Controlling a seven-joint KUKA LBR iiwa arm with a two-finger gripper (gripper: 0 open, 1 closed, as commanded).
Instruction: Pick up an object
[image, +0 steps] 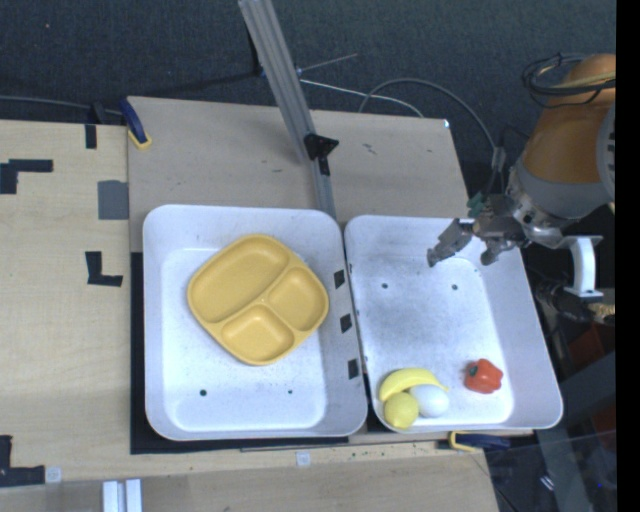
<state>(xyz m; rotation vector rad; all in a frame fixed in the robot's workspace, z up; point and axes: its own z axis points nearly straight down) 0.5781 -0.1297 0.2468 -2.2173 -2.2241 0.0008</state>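
My gripper (461, 257) hangs over the far right part of the right bin (430, 310), open, with nothing between its fingers. At that bin's near edge lie a yellow banana (409, 380), a yellow lemon (400, 411) and a white egg-like ball (433, 401), all touching one another. A red pepper (483, 376) sits a little to their right, apart from them. All of these lie well toward the near side from the gripper.
A yellow divided plate (258, 298) lies in the left bin (170, 400). A grey metal bar (290, 90) slants down from the top to the ridge between the bins. Cables run behind the right bin.
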